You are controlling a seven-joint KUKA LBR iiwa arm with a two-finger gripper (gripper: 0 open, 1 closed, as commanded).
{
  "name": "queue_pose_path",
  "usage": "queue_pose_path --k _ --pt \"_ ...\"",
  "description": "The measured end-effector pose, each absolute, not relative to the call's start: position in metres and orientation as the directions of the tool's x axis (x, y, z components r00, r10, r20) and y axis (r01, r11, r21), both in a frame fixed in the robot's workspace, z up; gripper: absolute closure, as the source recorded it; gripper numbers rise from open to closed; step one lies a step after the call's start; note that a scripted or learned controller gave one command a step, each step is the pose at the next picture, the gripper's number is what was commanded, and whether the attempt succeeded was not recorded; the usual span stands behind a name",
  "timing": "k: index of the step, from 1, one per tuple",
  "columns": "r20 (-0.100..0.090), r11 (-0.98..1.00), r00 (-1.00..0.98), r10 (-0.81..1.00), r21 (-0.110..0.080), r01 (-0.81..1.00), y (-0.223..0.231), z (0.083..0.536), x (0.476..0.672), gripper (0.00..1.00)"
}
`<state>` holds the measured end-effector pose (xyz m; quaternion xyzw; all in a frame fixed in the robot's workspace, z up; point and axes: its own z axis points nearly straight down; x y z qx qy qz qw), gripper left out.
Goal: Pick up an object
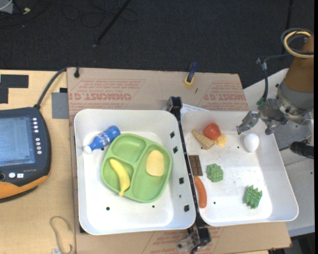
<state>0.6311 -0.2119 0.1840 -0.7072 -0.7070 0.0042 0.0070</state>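
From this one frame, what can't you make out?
- Gripper, camera view: small and dark over the right bin's far rim; finger state unreadable.
- Arm: cut off by the right edge.
- Brown item: partly behind the bin divider; identity unclear.
- Tablet: cut by the left edge, screen text too small.

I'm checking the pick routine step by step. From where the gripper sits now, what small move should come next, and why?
Probably a short move down and toward the white egg. The gripper sits at the far right edge of the right bin, just above the egg and holding nothing, so the egg is the closest target; the tomato and broccoli lie further left.
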Motion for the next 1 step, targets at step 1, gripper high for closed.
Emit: queue_pose_path --k 1 --pt "0.001 0.001 -0.001 1.0 -0.002 1.0 -0.2124 0.1932 0.6343 0.0"
